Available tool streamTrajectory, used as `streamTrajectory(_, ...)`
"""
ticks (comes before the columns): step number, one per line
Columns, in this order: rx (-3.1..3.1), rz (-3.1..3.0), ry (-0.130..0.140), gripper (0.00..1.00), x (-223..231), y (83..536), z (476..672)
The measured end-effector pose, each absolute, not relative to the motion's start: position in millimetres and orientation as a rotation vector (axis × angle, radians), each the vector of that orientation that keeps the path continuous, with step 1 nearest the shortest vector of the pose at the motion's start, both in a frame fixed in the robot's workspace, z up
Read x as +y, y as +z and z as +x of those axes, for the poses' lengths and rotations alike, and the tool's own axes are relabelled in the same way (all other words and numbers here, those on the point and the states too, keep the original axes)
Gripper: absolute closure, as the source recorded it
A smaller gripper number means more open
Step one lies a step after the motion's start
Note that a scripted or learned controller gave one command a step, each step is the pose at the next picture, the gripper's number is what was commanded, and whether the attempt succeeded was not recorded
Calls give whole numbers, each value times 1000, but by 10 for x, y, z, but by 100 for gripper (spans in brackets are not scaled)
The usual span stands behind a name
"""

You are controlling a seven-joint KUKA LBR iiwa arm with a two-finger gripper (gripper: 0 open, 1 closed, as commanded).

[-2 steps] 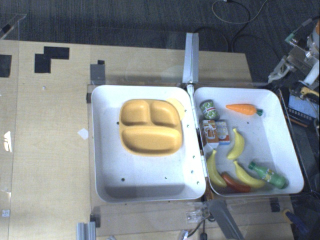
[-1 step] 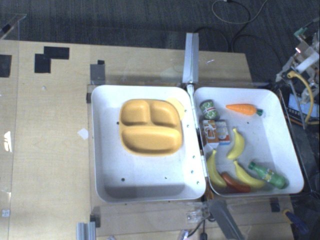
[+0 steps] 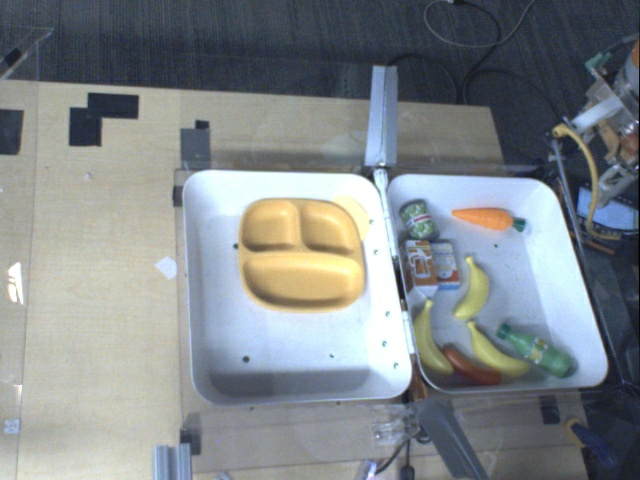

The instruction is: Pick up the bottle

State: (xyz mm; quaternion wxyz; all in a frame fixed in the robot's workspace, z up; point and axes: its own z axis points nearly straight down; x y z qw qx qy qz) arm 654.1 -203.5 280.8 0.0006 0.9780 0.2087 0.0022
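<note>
Plastic, we judge, makes the small green bottle with the yellow label light, stiff and slick; we would take it across its round body. It lies on its side in the near right corner of the right-hand white bin, touching a yellow banana. That bin also holds a carrot, a can and a carton. The left-hand white bin holds a yellow divided tray. Whether the gripper is spread, we cannot tell.

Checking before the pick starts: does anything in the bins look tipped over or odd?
The green bottle lies on its side in the right bin, its base against a banana. The can also lies tipped.
</note>
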Motion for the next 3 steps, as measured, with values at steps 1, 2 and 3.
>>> streamTrajectory(1, 671, 3065, 14, 100, -2017, 2933, 6560)
streamTrajectory(2, 672, 3065, 13, 0, -2014, 2931, 6560)
streamTrajectory(3, 327, 3124, 7, 0, -2042, 2782, 6533)
